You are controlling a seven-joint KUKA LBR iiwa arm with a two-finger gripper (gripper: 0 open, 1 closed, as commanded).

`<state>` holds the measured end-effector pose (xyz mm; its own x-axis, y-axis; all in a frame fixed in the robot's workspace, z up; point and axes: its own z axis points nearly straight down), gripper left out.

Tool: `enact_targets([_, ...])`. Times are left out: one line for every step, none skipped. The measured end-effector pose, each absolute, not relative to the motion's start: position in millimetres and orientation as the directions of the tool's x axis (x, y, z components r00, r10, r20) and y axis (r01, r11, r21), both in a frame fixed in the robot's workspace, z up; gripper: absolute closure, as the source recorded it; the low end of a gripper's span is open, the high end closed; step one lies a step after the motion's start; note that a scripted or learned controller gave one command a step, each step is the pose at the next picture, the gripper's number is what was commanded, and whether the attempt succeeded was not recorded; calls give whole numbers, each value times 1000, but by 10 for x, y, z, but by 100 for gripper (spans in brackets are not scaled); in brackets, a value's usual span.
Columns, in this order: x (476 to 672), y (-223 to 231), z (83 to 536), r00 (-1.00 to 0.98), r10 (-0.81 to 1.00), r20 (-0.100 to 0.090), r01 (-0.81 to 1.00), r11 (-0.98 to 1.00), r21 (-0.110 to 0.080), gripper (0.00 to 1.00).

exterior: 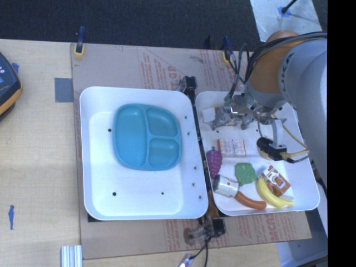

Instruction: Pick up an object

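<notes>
My gripper [234,118] hangs low over the far end of the right bin [303,174], under the orange-banded wrist. Just in front of it lies a small orange-and-white snack packet [231,147]. A small white piece [208,114] sits to its left by the bin wall. Nearer the front lie a purple grape bunch [214,161], a green toy [245,172], a silver can [225,186], an orange sausage [250,201], a yellow banana [271,194] and a brown-and-white carton [276,180]. I see nothing held.
The left bin [92,199] holds a blue divided plate [147,136]. The grey arm covers the right bin's far right corner, with a black cable end [267,147] hanging over the bin. A yellow-edged device [6,85] lies at the bench's left edge.
</notes>
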<state>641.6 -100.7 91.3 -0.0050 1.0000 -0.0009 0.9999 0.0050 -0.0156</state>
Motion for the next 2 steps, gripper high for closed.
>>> enact_targets([6485, -994, 899, -4, 1000, -2, 999, 4, -41, 0])
enact_targets([6485, -999, 897, -4, 1000, -1, 999, 4, -41, 0])
